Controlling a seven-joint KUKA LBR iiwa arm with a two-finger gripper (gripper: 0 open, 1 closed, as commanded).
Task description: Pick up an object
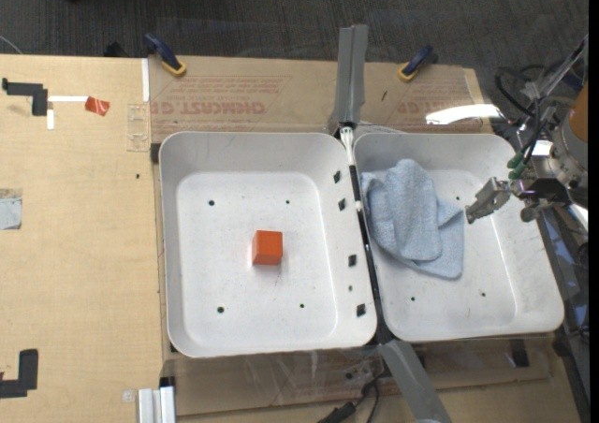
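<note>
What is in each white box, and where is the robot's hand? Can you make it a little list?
left bin: one orange block, lying near the middle
right bin: one light blue cloth, crumpled, on the side next to the left bin
gripper: over the right bin, just beside the cloth, with nothing seen between its fingers
arm: comes in from the right edge of the view
bench top: plain board left of the bins
</note>
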